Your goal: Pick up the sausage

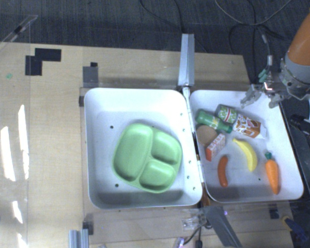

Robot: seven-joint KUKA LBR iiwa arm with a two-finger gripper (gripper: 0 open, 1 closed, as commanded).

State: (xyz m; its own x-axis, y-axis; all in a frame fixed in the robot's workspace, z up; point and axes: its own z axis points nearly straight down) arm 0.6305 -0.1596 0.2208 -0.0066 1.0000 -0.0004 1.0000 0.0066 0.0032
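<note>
Sausage point(223, 170) lies lengthwise near the front of the right bin point(294, 190), alone on bare white floor, with a small carton point(215, 146) just beyond its far end, a banana point(247, 153) to its right and a carrot point(272, 174) further right. Beyond them a green bottle point(213, 120) and a snack packet point(243, 123) crowd the bin's far half. The gripper point(261, 93) hovers over the far right corner, well apart from the sausage, fingers spread and holding nothing, judged ready to approach; the left bin point(95, 138) holds a green divided tray point(147, 156).
</note>
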